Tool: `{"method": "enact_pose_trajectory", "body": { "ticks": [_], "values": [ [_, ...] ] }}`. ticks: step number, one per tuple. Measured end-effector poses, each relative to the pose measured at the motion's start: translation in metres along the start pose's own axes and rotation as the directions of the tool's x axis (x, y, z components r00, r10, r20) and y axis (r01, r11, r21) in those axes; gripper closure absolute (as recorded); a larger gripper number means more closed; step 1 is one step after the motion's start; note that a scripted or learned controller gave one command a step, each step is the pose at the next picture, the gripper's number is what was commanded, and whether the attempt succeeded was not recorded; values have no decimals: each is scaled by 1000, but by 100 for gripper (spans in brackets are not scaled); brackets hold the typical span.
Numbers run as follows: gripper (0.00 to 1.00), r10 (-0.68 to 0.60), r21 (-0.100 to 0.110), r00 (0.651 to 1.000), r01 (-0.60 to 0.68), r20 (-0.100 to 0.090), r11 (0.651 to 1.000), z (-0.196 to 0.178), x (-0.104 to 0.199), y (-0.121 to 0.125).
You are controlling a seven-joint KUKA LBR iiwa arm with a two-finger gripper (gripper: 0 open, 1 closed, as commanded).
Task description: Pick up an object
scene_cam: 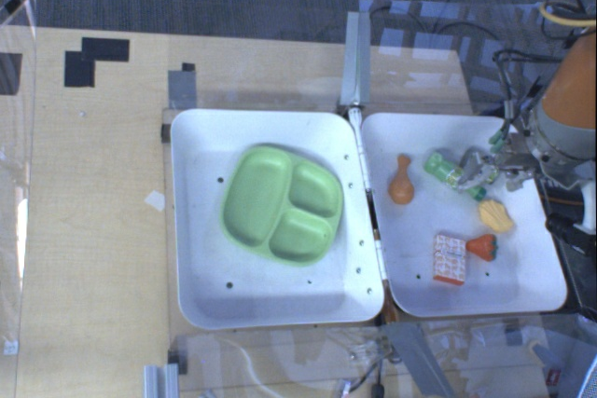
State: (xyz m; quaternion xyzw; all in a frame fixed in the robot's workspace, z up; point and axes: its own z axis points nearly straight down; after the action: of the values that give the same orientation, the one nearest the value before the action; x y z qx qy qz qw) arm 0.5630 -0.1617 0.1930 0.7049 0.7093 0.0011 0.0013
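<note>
Two shallow white bins are shown side by side on a pale wooden surface [93, 200]. The left bin [201, 294] is occupied by a light green divided plate [283, 204] with three compartments, set near the bin's middle and turned at a slant.

The right bin [410, 280] is seen to carry five small objects. An orange gourd-shaped toy [401, 182] is placed toward the bin's left edge, its narrow neck pointed to the far edge. A green bottle-like object [442, 169] is laid on its side in the far half of the bin, tilted. A yellow lumpy object [496, 216] is placed near the right edge. Just in front of it, an orange-red toy with a green tip [481, 246] is found, and beside that, toward the near edge, a small box with a red and white pattern [450, 258] is laid flat.

The arm is reached in over the right edge of the right bin. The hand [478, 172] is positioned low at the right end of the green bottle-like object, close to or touching it; contact cannot be confirmed. How far the hand is open cannot be told, since its metal parts are blurred against the object, and nothing is clearly seen to be gripped.
</note>
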Motion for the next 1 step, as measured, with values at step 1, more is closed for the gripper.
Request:
{"method": "enact_pose_trajectory", "body": {
  "ticks": [1],
  "values": [
    [0,13,-4,1000,-13,1,1000,97,-39,18]
  ]
}}
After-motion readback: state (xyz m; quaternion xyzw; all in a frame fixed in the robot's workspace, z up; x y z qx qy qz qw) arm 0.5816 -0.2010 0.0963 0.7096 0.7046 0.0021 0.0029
